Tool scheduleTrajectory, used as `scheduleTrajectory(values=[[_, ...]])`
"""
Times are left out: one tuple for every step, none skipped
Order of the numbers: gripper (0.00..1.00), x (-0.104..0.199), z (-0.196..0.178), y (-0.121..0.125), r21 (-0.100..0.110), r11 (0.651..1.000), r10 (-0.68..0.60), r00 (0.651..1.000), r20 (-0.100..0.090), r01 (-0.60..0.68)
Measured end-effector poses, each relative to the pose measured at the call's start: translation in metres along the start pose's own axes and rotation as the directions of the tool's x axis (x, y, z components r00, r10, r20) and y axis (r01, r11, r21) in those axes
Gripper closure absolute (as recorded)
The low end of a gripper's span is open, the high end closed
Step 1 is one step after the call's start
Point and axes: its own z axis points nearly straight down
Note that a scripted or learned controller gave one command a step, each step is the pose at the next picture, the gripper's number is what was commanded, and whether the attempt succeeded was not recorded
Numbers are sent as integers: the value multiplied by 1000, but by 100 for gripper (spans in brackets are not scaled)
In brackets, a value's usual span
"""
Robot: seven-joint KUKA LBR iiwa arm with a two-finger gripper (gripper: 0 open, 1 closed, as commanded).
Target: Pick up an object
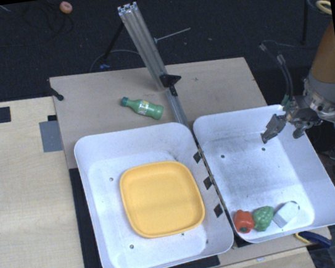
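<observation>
Camera view, looking down at a slant: two white bins side by side on the bench. The left bin [92, 172] holds a yellow plate [161, 198] lying flat near its centre. The right bin [308, 159] has three small things bunched in its near corner: a red-orange piece [243, 220], a green piece [263, 218] touching it, and a white block [285, 214] just beside the green one. A green bottle [143, 107] lies on its side on the bench beyond the left bin, outside both.

Gripper [284, 129] hangs over the far right edge of the right bin, jaws spread, nothing between them. It is well apart from the cluster.

Risks as I judge them:
- The three pieces sit tight against the bin wall and each other. A descent there could land a finger on the rim or wall, or wedge between two pieces and push them aside rather than close on one.
- Closing on two pieces at once likely gives a weak pinch and a drop on lifting.
- The plate is flat and wide; spread jaws probably cannot span it.
- A straight descent from the present spot meets bare bin floor.
</observation>
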Motion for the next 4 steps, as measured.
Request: scheduleTrajectory(values=[[0, 0, 52, 10, -1, 1000, 0, 1000, 0, 0], [0, 5, 96, 6, -1, 1000, 0, 1000, 0, 0], [100, 3, 84, 6, -4, 1000, 2, 1000, 1, -2], [100, 7, 41, 4, -8, 1000, 2, 1000, 2, -2]])
